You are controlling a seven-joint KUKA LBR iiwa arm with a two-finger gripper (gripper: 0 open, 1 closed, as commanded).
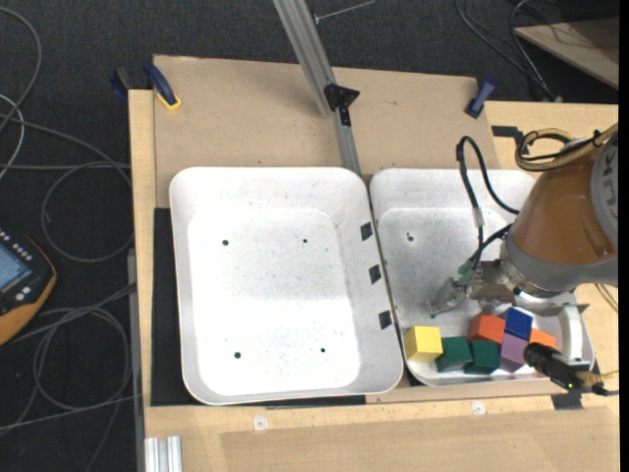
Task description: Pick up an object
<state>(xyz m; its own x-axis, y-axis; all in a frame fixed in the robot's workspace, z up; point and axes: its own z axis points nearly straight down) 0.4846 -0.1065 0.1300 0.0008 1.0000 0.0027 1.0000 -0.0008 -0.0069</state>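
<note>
Hovering low in the right bin, the gripper points left, and whether its fingers are spread or pinched is hard to tell. Just beside it lie coloured blocks: 1 yellow block, green blocks, orange, blue, purple.

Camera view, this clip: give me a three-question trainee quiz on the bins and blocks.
1. True or false: the blocks lie in the right bin.
2. Which block lies farthest left? A yellow block B blue block C purple block
3. Fill in: the gripper hangs over the ___ bin.

Key: 1 true; 2 A; 3 right.
</note>
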